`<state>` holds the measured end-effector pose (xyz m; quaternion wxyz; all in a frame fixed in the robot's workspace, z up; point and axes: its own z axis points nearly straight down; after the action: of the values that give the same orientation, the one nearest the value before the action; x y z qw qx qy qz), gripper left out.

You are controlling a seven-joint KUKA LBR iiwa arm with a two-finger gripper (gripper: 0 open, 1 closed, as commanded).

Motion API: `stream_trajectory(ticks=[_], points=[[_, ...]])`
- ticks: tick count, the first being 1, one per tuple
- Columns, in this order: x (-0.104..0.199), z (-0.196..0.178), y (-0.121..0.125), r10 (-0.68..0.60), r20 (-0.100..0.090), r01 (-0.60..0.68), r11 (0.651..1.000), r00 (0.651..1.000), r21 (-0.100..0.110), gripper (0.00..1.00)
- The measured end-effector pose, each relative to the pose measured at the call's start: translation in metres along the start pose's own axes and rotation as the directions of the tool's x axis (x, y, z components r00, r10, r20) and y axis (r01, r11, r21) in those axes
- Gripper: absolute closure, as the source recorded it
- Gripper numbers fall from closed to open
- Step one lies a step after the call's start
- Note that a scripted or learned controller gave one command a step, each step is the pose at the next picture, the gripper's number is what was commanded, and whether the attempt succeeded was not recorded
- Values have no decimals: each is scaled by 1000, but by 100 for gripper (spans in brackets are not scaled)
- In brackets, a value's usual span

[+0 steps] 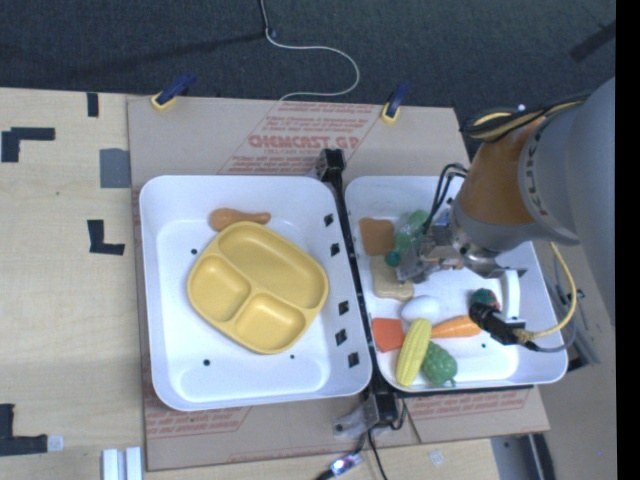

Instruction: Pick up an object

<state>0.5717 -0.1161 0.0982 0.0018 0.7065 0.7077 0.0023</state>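
Hovering low in the right bin (530, 368): jaws (412, 253) sit over a greenish translucent item (408, 230), can't tell from this angle if they're open or gripping it. Tan slice (376, 235) just left of the jaws, pale piece (392, 288) right below. Further below: white egg (420, 308), carrot (455, 327), corn (412, 351), broccoli (438, 365). Yellow divided plate (257, 286) and drumstick (238, 218) well left, in the left bin (160, 268).

The arm (520, 183) hides the tool's fingertips and part of the right bin (545, 373).
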Motion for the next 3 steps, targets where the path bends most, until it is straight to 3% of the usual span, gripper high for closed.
stream_trajectory(ticks=[2, 3], points=[[-10, -103, -2, 1, 1, -1, 1000, 1000, 3, 100], [-9, -127, -2, 0, 1, 0, 1000, 1000, 5, 100]])
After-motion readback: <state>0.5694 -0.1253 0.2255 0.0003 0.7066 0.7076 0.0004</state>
